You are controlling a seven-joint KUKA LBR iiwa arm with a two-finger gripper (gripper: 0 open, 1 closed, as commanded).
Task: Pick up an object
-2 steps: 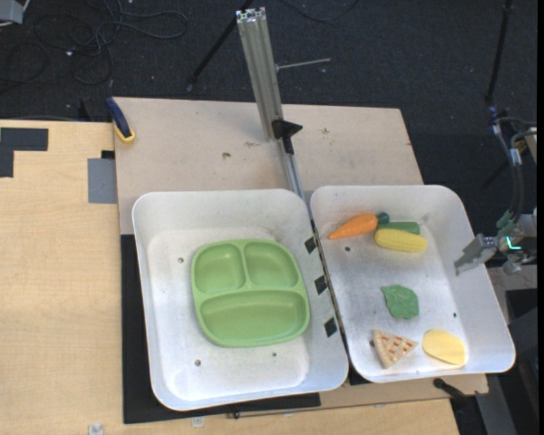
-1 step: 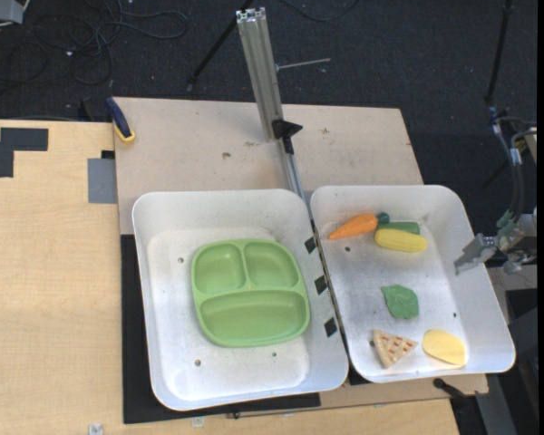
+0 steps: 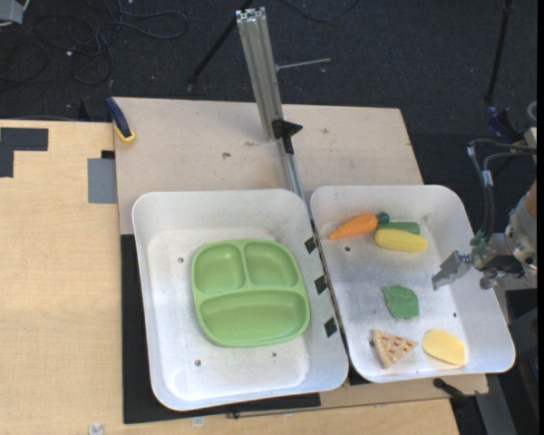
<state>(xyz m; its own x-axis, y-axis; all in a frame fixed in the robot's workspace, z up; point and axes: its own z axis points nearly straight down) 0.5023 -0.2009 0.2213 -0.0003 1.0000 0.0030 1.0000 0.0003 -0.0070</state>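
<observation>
The right bin [image 3: 453,208] holds an orange carrot [image 3: 354,226], a yellow corn cob [image 3: 401,239], a green leafy piece [image 3: 401,301], a pizza slice [image 3: 393,347] and a flat yellow piece [image 3: 444,346]. My gripper [image 3: 469,274] hangs over the bin's right edge, to the right of the green piece and below the corn. It is open, with nothing between its fingers. A grey fingertip [image 3: 448,271] points left into the bin.
The left bin [image 3: 163,243] carries a green divided plate [image 3: 250,291]. A metal post [image 3: 263,71] rises behind the seam between the bins. A blue-and-yellow tool [image 3: 121,120] lies at the bench's back left corner.
</observation>
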